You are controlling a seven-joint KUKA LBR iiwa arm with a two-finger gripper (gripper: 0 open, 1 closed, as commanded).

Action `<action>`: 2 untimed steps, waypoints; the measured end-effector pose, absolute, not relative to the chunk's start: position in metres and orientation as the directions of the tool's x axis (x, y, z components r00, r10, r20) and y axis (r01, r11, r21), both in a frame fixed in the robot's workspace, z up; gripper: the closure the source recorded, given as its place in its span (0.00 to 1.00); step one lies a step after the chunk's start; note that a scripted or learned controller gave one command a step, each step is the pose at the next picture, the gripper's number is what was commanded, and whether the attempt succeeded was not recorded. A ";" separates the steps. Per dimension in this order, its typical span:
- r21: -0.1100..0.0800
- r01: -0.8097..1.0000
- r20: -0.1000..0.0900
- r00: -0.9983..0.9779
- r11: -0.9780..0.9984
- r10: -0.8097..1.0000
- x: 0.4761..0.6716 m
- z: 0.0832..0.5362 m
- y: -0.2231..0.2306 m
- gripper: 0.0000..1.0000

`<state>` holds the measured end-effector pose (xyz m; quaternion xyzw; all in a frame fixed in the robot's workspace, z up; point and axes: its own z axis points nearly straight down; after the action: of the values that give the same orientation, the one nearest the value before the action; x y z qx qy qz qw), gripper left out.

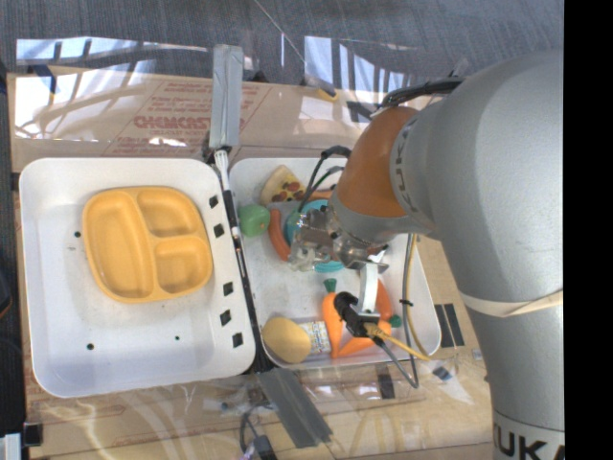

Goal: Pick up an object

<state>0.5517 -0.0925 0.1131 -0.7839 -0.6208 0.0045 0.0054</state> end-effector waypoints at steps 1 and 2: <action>-0.005 0.992 0.001 0.129 -0.129 0.992 0.517 0.091 -0.102 1.00; 0.000 0.975 0.000 -0.224 0.224 0.975 0.519 0.134 -0.096 1.00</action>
<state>0.5189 -0.0959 0.1336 -0.6230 -0.7823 -0.0001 0.0001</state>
